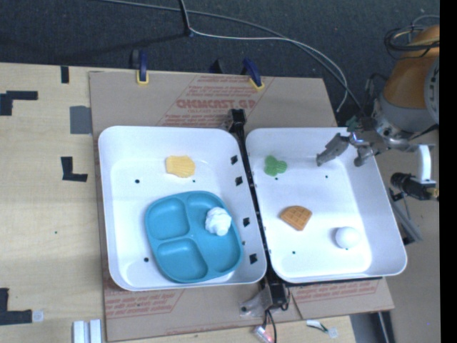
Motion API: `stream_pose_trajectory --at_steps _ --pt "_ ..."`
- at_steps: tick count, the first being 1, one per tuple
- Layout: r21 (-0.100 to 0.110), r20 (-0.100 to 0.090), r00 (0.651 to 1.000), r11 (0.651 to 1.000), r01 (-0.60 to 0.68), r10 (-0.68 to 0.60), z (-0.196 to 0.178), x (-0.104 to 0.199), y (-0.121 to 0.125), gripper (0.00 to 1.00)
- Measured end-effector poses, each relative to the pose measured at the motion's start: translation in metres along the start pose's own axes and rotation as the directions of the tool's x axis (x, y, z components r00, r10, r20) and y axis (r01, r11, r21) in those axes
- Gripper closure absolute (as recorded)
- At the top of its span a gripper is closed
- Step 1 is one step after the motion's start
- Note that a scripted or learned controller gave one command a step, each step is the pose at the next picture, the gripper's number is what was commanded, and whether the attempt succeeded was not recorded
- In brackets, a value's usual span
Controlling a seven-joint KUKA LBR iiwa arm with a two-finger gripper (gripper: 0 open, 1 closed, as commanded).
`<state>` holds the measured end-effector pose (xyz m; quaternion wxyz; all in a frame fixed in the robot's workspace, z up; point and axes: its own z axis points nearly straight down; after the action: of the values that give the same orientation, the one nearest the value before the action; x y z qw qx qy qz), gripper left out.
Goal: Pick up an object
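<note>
From the camera above, the counter (43, 213) carries a sheet of brown cardboard (207, 102) on which two shallow white bins sit side by side, their inner walls touching along a black clip strip. The left bin (114, 191) holds a blue divided plate (175, 245) in its near half, toward the near right corner, and a lump of white stuff (218, 221) rests on the plate's right rim section. A yellow waffle-like piece (180, 166) lies on the bin floor near the far wall, apart from the plate. The right bin (371, 220) holds three things: a small green object (275, 166) close to its far left corner, an orange-brown waffle-shaped piece (295, 217) about mid-floor, and a white ball (346, 237) toward the near right side, well apart from the green one. The grey arm (410, 91) with its orange band comes in over the right bin's far right corner. Its pincer (344, 153) hangs above the far edge of that bin with the two fingers (330, 152) spread apart, one angled down to the left and the other shorter to the right, and nothing sits between them. It is nearer the green object than the other two pieces, yet clear of all three. Two clamps (251, 76) grip the cardboard's far edge, and a thin cable (285, 41) runs across the dark floor beyond.
</note>
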<state>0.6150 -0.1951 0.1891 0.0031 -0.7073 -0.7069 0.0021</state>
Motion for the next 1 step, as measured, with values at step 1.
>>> stream_pose_trajectory --at_steps 1 --pt "-0.007 0.001 1.000 1.000 0.001 -0.001 -0.0040 0.0002 0.0017 0.00"
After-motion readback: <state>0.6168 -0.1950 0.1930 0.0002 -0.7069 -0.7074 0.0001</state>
